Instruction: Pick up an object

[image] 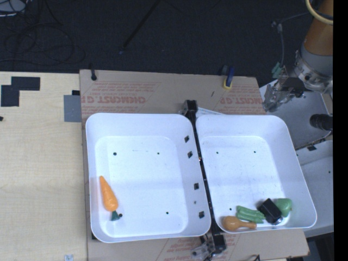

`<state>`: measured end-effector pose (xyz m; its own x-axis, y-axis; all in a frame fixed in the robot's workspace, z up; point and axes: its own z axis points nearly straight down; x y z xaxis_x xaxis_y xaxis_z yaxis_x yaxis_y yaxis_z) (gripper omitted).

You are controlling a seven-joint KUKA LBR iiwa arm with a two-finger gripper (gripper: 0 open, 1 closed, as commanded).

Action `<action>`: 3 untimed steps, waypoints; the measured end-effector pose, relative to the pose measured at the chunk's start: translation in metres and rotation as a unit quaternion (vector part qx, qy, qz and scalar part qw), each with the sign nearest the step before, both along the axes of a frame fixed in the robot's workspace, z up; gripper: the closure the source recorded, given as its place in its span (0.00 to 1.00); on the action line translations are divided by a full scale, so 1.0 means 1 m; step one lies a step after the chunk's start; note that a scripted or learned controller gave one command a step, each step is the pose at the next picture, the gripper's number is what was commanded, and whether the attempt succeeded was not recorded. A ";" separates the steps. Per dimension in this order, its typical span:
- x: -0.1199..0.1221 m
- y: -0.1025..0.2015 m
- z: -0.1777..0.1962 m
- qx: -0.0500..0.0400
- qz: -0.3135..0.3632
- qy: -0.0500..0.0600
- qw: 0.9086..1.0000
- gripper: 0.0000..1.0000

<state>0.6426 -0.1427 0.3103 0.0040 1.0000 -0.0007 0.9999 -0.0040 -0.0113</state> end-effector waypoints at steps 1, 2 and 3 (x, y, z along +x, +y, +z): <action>-0.001 -0.045 -0.090 0.000 0.000 -0.001 1.000 1.00; -0.002 -0.026 -0.035 0.000 0.003 -0.007 1.000 1.00; -0.040 -0.074 0.000 -0.001 0.000 -0.006 1.000 1.00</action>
